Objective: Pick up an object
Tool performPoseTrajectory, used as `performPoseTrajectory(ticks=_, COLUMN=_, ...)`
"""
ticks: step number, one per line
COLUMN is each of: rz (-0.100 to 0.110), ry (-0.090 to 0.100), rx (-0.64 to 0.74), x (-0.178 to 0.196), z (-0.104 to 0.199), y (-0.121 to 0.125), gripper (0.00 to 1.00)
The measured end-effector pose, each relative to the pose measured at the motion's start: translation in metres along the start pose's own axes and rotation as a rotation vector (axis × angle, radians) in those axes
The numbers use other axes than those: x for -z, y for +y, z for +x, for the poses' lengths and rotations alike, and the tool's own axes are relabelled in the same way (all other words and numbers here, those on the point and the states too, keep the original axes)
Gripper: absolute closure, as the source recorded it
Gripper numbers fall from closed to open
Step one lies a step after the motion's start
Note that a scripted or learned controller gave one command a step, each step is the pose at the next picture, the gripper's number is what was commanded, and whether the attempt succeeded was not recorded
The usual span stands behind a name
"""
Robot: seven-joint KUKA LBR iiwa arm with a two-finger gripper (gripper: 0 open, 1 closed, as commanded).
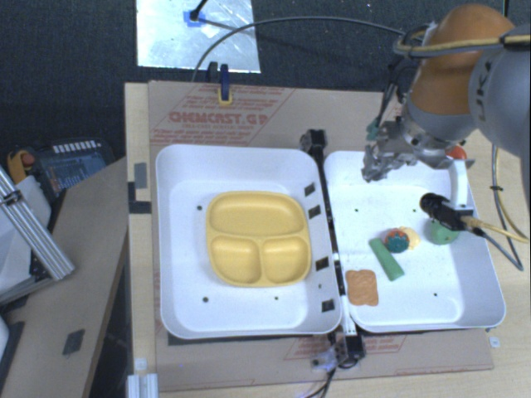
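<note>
At the upper right of the frame the grey two-finger gripper (375, 171) hangs over the right white bin (481, 305), its state impossible to tell, while the green rectangular block (387, 258) at lower centre-right looks light, rigid, best pinched across its narrow sides.

Bright, even overhead light. The white bins (241, 160) look nearly washed out, with only faint shadows. A foil sheet (197, 21) at the upper left glares. The picture is soft and slightly grainy throughout.
</note>
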State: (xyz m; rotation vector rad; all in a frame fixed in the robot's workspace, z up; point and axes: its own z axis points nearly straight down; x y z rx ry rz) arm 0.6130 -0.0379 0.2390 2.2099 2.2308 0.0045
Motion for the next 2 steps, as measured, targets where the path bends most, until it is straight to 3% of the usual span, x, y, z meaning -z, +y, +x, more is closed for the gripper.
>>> performPoseTrajectory(ticks=2, rz=0.002, ry=0.0, rx=-0.002, x=-0.009, z=0.108, y=-0.002, gripper=1.0)
